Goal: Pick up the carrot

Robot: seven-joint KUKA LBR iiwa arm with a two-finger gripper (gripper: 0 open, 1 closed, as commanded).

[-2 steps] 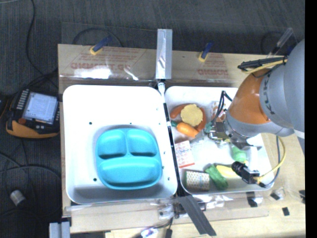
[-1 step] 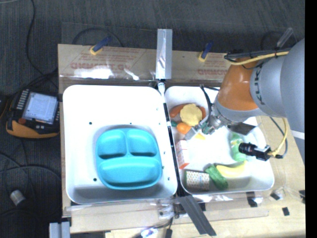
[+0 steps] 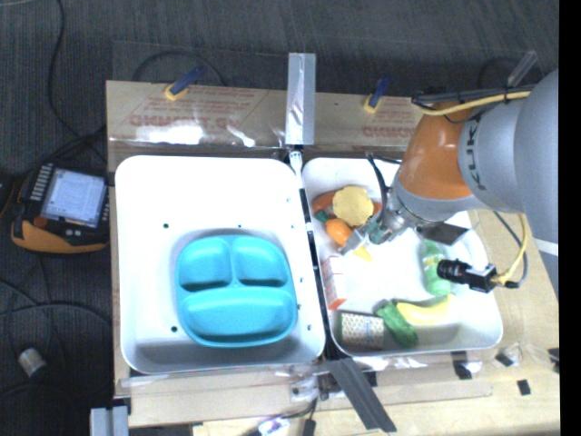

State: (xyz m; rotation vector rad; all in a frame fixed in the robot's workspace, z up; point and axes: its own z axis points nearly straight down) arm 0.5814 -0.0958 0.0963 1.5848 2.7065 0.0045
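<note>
The carrot (image 3: 337, 232) is a small orange piece lying near the left wall of the right bin (image 3: 490, 334), just below a yellow rounded food item (image 3: 353, 204). The gripper (image 3: 365, 236) comes down from the grey and orange arm (image 3: 445, 166), and its tip sits right beside the carrot's right side. Whether it touches the carrot cannot be made out. Another orange-red scrap (image 3: 321, 207) lies at the bin wall, up and left of the carrot.
A blue divided plate (image 3: 236, 289) lies in the left bin (image 3: 145, 189). The right bin also holds a small yellow wedge (image 3: 363, 253), a green item (image 3: 434, 275), a banana (image 3: 423, 310), a dark green piece (image 3: 398, 324) and a grey mesh object (image 3: 361, 328). A black cable fitting (image 3: 467, 273) hangs over it.
</note>
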